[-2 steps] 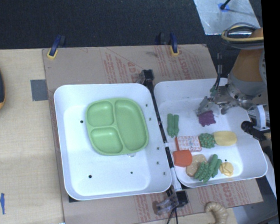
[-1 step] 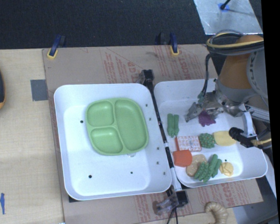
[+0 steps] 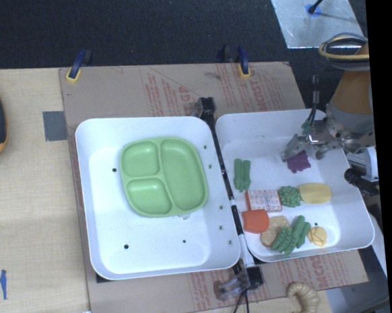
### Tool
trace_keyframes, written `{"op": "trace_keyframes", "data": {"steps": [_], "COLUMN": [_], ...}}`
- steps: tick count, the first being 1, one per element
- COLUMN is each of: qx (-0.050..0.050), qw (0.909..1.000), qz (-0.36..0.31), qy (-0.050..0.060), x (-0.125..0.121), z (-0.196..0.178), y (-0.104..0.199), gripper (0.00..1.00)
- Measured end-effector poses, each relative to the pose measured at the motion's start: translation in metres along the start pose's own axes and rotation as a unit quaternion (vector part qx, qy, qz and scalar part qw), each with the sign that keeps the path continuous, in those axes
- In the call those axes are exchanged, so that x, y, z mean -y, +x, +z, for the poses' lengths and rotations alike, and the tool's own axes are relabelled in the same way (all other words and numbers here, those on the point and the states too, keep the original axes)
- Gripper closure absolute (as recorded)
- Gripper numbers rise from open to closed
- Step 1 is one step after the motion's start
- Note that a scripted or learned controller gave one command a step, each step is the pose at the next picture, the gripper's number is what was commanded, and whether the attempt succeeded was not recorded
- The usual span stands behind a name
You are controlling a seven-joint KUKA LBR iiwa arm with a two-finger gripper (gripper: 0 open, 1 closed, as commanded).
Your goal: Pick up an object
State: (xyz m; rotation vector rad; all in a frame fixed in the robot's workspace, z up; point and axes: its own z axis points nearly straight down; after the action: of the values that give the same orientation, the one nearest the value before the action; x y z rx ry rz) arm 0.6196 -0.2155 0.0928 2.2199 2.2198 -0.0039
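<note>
1. Two shallow white bins sit side by side on the counter (image 3: 32, 219), and the left bin (image 3: 102, 254) carries just one thing: a pale green divided plate (image 3: 164, 176) with three compartments, lying flat near the bin's middle
2. The right bin (image 3: 354, 234) is the busy one, with a purple object (image 3: 299, 162) up near its far side, well apart from the rest
3. Below the purple object, a row forms: a red-and-white patterned packet (image 3: 263, 199), a green bumpy piece (image 3: 290, 195) touching it, then a yellow lemon-shaped piece (image 3: 315, 192) just beside that
4. Towards the divider from that row stands a dark green pod-like piece (image 3: 242, 174), lying lengthwise
5. At the near edge, below the row, an orange-red block (image 3: 256, 220), a tan round piece (image 3: 277, 227), green bean pods (image 3: 293, 234) and a small yellow item (image 3: 317, 236) huddle close together
6. The gripper (image 3: 305, 147) reaches in over the right bin, right on top of the purple object; I cannot tell whether the fingers are wide, narrow or closed on it
7. Outside the bins, a tan curled piece (image 3: 304, 298) lies on the counter below the right bin
</note>
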Motion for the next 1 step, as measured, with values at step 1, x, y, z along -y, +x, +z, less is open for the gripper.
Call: {"op": "trace_keyframes", "data": {"steps": [1], "qx": [-0.001], "qw": [1.0], "qz": [-0.002], "qy": [0.001], "x": [-0.0003], "z": [-0.011], "y": [0.0019], "gripper": [1.0]}}
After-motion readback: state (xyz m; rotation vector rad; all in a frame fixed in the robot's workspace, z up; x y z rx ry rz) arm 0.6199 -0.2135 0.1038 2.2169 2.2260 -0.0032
